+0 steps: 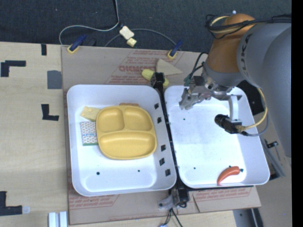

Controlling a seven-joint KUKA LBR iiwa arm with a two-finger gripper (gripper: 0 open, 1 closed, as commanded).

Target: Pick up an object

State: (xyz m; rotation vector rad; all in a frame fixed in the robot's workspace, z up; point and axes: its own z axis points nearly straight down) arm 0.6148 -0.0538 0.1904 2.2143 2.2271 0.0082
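The gripper [188,101] hangs over the right bin [208,141], near its rim at about 11 o'clock, and nothing is visible between its fingers; I cannot tell if they are apart or together, because they are small and blurred from this high angle. The nearest thing for the task is an orange pepper-shaped toy [229,174] that lies at about 5 o'clock in the same bin, well apart from the gripper. In the left bin [75,141] a yellow divided tray [126,131] sits in the middle, with a small patterned card [88,133] and a pale yellow piece [89,112] touching its 9 o'clock side. I judge that the pick is not yet begun.
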